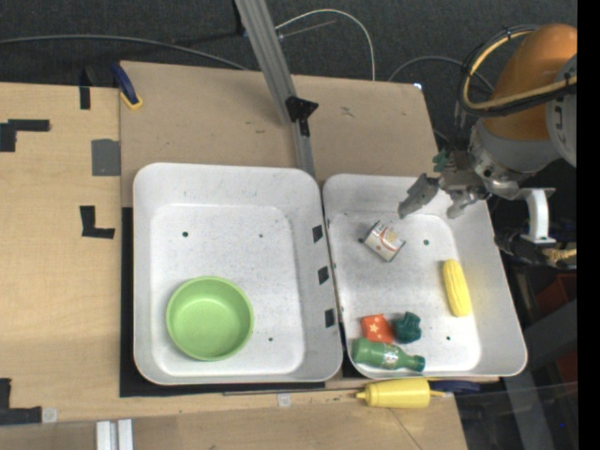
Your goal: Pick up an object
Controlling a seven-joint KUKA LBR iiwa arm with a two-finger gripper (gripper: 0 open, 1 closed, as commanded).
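jaws: spread wide apart, nothing between them, both dark fingers angled down over the far right part of the right bin
gripper (439, 200): hangs above the right bin's far edge, just right of and beyond the small can, not touching it
arm (525, 82): grey with orange band, enters from the right, wrist above the bin's far right corner
right bin (497, 345): shallow white plastic tray, holds all small items
small can (383, 241): little white and silver tin with red marks, lying tilted on its side in the middle-far part of the right bin, apart from everything else
corn (456, 286): yellow plastic corn cob, lies lengthwise near the right wall, well apart from the can
red block (376, 327): small orange-red toy piece, near edge of the right bin, touching the teal piece
teal piece (407, 326): dark green-blue lump just right of the red block
green bottle (387, 355): small green plastic bottle lying flat along the near wall, just under the red block
left bin (150, 251): shallow white tray, beside the right bin, sides touching
green bowl (210, 318): light green round plastic bowl, upright, near-left part of the left bin
yellow bottle (397, 395): yellow plastic squeeze bottle lying on the bench outside the right bin's near edge
bench (56, 279): light wood board under both bins
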